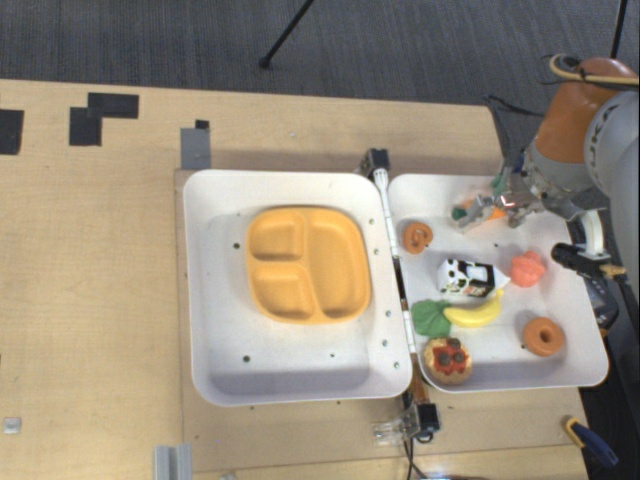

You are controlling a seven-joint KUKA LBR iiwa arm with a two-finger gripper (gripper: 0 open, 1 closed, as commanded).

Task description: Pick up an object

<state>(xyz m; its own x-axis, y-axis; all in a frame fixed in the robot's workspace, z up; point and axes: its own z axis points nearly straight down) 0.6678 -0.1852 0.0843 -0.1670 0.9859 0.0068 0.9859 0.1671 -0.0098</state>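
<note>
There are two white bins, one yellow tray, two donuts, one banana, and one pink ball.

Bright, even light; soft focus.

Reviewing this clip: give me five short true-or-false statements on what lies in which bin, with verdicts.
1. The yellow tray lies in the left bin. True.
2. The banana lies in the left bin. False: it lies in the right bin.
3. Two donuts lie in the right bin. True.
4. The tray holds a donut. False: nothing lies in its compartments.
5. The banana touches a green leaf. True.
</note>
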